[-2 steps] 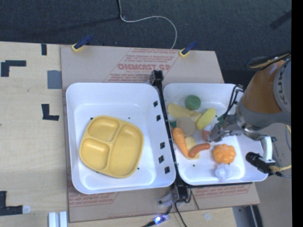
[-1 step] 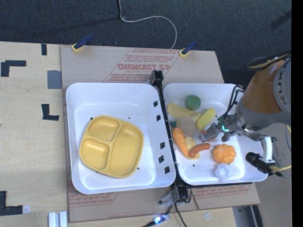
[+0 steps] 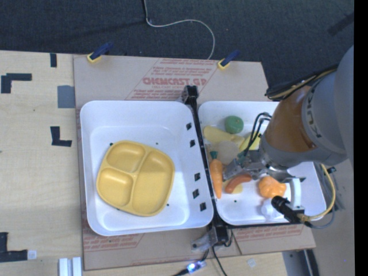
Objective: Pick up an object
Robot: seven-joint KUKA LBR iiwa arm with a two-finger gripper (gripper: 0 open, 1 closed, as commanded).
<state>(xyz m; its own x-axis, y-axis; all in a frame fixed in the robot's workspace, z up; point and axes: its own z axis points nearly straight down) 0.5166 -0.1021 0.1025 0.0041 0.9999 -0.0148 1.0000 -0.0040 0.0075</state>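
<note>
Right, your claw [image 3: 240, 170] sits low in the right bin [image 3: 313, 209], metal fingers spread apart just above an orange-red piece [image 3: 237, 183] on the floor; nothing is pinched between them, so count it as open and empty. Just to its left a carrot [image 3: 215, 177] lies along the divider; to its right rests an orange lump [image 3: 270, 187]. Farther back you have a yellow banana-like piece [image 3: 218, 134] and a green ball [image 3: 233, 123]. The left bin [image 3: 92, 119] holds a yellow divided tray [image 3: 135, 177]. By my reckoning the approach is made; closing and lifting remain.
</note>
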